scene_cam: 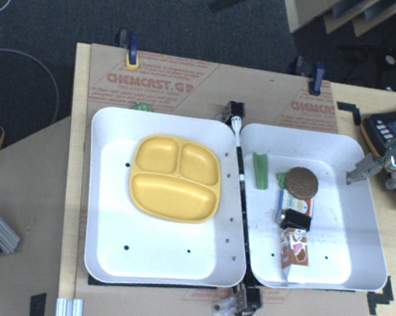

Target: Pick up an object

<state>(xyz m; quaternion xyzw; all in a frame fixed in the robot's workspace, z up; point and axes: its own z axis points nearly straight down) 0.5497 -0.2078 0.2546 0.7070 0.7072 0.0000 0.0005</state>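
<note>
The right bin (pixel 346 265) holds several small objects. A green stick (pixel 260 170) lies near its left wall. A round brown cookie (pixel 301 181) rests over a blue and white packet (pixel 295 203). Below them are a small black block (pixel 295 220) and a brown snack packet (pixel 295 250). My gripper (pixel 379 169) hangs at the right bin's far right rim, well to the right of these objects, with nothing seen in it. Its tip is blurred and partly cut off by the frame edge.
The left bin (pixel 102 235) holds a yellow divided plate (pixel 176 178). A black clip (pixel 235 112) sits where the bins meet at the back. Blue clamps (pixel 131 45) (pixel 317 77) pin the cardboard sheet. A cable connector (pixel 241 298) lies at the front.
</note>
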